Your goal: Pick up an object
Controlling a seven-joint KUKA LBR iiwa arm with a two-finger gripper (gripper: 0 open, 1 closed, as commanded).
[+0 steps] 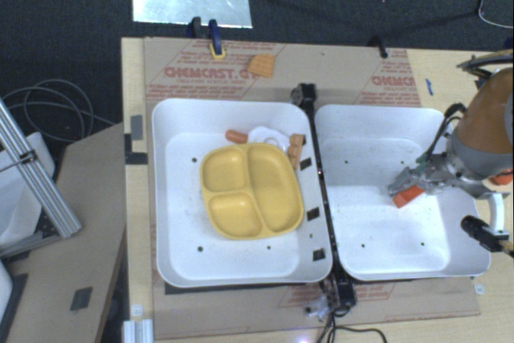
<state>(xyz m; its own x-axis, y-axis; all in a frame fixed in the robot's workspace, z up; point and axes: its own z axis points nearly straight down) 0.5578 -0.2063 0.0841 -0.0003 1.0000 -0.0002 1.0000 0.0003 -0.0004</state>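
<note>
Gripper (407, 190) low over right bin (377, 253), fingers clenched on a small orange object (410, 195) | yellow divided plate (250, 190) in left bin (173, 197) | orange sausage-like piece (236, 136) and white item (269, 137) just beyond plate's far edge

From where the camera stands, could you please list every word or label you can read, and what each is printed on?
"CHEMCAST": red print on the brown board behind the left bin, partly blurred.
Red print on the board behind the right bin: too blurred to read.
Red print along the board's front edge: too small to read.
</note>
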